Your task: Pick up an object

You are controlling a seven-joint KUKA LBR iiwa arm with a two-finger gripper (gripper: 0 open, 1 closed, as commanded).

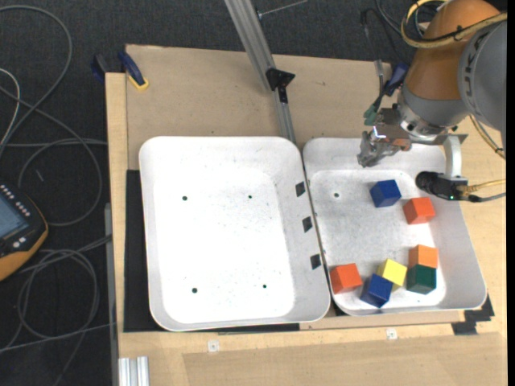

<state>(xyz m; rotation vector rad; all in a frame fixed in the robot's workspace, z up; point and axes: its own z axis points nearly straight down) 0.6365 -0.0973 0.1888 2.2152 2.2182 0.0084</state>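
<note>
Nearest the camera, along the right bin's (471, 284) front edge: blue cube (376, 289), with orange cube (346, 277) to its left and yellow cube (394, 272) just beside it on the right. Then the gripper (372, 153), poised over the far rim of the same bin, tip pointing down; fingers too small and blurred to tell open from closed, nothing visibly between them. Closest to it, a second blue cube (385, 192), lying below and slightly right of the tip, apart from it. Farther right, another orange cube (418, 210). Toward the front right corner, a green cube (421, 279) touching an orange one (423, 256) behind it. Beside all this, the left bin (161, 240), white and speckled.
</note>
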